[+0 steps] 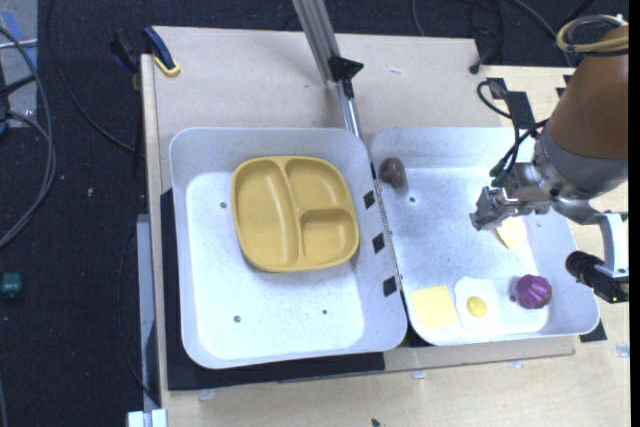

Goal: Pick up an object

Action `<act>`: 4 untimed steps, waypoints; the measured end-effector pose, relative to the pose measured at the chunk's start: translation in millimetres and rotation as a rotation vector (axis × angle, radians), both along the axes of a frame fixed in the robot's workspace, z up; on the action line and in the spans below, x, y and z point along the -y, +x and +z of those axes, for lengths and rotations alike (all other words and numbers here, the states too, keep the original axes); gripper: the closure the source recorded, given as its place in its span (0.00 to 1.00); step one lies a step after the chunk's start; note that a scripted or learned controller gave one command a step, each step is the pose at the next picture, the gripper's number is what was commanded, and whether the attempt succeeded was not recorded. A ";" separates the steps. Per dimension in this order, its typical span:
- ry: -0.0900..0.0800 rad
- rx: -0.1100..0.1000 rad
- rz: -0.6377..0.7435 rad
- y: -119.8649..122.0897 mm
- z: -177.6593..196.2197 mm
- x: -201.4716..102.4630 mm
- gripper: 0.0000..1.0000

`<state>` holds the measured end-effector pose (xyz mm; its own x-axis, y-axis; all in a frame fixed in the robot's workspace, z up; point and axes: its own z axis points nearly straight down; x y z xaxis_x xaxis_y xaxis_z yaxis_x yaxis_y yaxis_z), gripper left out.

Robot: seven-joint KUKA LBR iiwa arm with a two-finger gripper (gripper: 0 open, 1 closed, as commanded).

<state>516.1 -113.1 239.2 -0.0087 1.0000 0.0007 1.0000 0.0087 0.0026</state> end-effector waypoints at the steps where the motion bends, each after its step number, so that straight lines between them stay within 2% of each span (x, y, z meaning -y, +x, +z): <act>1: -0.001 -0.002 -0.002 17.2 -12.1 -47.6 1.00; 3: -0.001 -0.001 -0.002 48.0 -21.7 -160.1 1.00; 4: 0.001 0.002 -0.001 73.8 -1.8 -206.0 1.00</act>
